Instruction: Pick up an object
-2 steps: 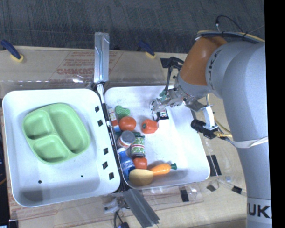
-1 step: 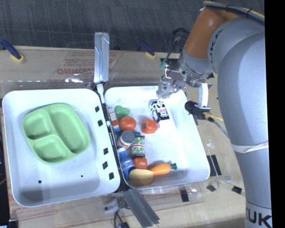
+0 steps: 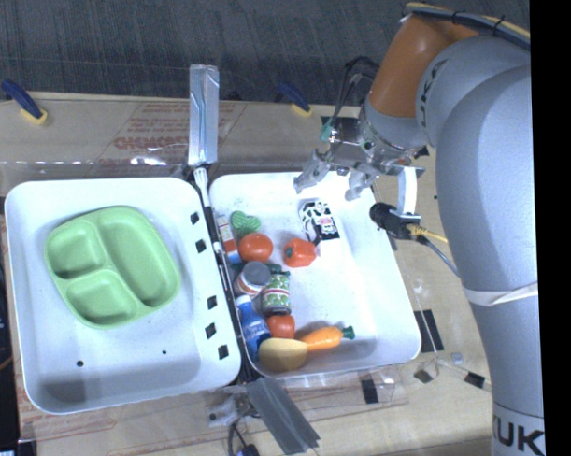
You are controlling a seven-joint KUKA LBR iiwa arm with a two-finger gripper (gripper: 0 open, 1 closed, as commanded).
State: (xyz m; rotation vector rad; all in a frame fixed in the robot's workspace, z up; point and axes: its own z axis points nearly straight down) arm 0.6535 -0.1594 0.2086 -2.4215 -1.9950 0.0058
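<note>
Spread apart and gripping nothing, the jaws of the gripper (image 3: 332, 179) hang over the far edge of the right bin (image 3: 386, 294). Just below them lies a black-and-white object (image 3: 316, 218), beside a red pepper (image 3: 300, 253) and tomato (image 3: 255, 247).

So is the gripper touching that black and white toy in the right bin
Apart. The camera view shows bare white bin floor between the gripper, poised over the right bin's far edge, and the black and white toy lying below it.
</note>
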